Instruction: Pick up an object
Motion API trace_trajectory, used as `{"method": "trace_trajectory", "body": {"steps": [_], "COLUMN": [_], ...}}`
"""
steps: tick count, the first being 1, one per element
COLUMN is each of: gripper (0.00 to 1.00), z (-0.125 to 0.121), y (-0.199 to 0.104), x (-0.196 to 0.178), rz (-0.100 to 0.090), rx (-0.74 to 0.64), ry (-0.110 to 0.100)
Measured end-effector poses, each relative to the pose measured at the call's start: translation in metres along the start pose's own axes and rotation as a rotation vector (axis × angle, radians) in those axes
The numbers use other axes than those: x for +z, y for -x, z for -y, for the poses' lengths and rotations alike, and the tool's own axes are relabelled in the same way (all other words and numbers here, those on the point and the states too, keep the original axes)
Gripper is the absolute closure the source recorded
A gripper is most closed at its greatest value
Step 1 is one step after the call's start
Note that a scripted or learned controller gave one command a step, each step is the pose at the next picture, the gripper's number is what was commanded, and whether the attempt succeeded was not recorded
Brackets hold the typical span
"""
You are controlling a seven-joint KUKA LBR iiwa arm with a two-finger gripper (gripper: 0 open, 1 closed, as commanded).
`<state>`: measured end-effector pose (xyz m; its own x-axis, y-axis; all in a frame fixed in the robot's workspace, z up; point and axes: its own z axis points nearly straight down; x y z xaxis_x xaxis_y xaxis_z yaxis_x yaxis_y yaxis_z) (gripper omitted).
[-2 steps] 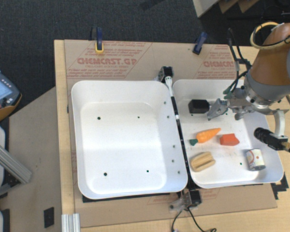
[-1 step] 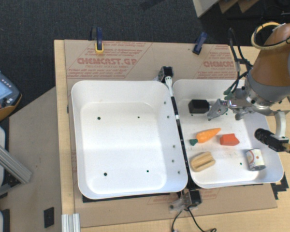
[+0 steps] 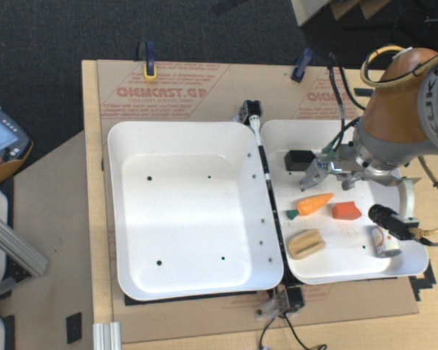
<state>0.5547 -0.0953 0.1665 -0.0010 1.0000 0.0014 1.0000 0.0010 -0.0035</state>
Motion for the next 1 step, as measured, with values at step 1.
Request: {"method": "trace_trajectory", "body": {"steps": [1], "gripper": [0.0], "z": [0.0714], "y": [-0.0134], "x": [-0.0184], "rz": [-0.001], "rx": [0.003], "ry": [-0.003]}}
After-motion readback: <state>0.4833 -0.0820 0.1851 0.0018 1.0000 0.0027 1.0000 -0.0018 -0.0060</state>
